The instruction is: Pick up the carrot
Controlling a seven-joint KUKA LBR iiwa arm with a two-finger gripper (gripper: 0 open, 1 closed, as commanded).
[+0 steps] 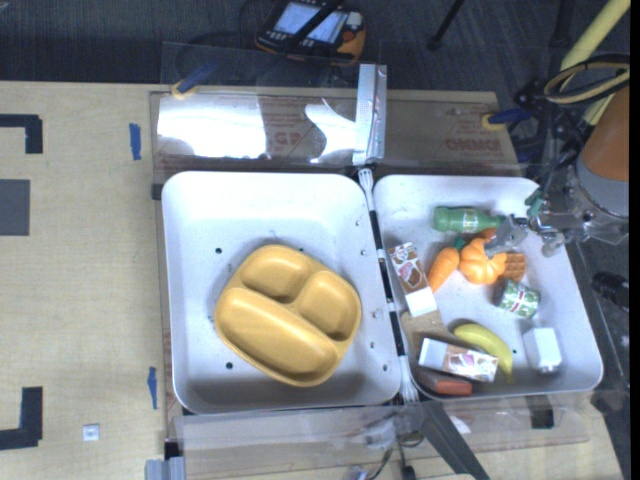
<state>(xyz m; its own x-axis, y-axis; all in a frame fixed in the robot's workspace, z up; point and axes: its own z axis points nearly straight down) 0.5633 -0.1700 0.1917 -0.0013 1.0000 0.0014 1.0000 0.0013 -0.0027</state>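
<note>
A: Where is the arm?

B: It comes in from the right edge — the orange band shows at the far right, and the metal wrist stretches leftward over the right bin's point(585, 353) upper right corner. The gripper point(515, 230) sits low at the end of it, reaching toward the middle of that bin.

A: Are the fingers spread or closed?

B: I cannot tell. The metal parts blur together against the white bin and the toys beneath, and nothing can be seen clearly between them.

A: And the carrot?

B: The carrot point(443, 266) lies in the right bin, left of centre, tilted, its thicker end up toward the small orange pumpkin point(480, 260) that it touches. The gripper's tip is just beside the pumpkin's upper right, apart from the carrot.

A: What else is in that bin?

B: A green bottle point(466, 219) above the carrot, a small carton point(408, 265) to its left, a green can point(518, 299) to the lower right, a banana point(483, 342) below, a white box point(456, 359) beside the banana, a red item point(447, 387) at the bottom edge — too small to name — and a white block point(545, 349) at the lower right.

A: And the left bin?

B: The left bin point(200, 208) holds a yellow divided tray point(288, 313), set at a slant.
</note>
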